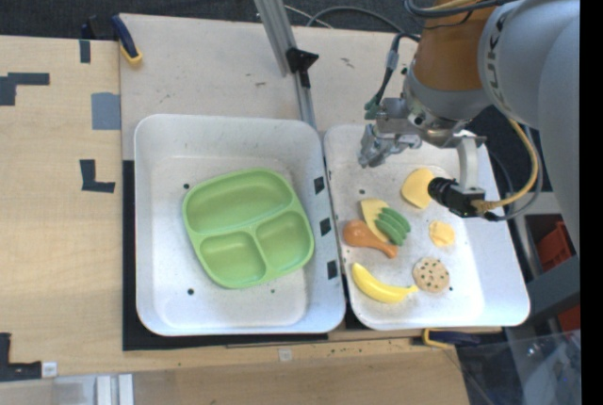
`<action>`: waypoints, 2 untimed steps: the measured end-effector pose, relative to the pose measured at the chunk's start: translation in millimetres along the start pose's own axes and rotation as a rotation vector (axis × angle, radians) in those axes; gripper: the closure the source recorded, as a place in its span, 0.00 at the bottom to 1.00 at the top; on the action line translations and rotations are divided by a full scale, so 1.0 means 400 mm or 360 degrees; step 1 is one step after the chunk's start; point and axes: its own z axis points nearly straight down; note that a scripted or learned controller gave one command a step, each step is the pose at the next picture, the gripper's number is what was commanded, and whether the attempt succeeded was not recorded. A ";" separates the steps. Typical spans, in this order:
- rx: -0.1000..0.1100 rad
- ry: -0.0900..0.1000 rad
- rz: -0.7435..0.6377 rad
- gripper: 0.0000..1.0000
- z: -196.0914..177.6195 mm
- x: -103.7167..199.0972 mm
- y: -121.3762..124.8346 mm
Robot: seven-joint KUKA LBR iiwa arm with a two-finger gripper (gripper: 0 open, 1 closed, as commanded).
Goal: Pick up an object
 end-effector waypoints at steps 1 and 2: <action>0.0005 0.0002 -0.0007 1.00 0.027 0.132 -0.053; 0.0000 0.0003 -0.0010 1.00 -0.011 0.259 -0.099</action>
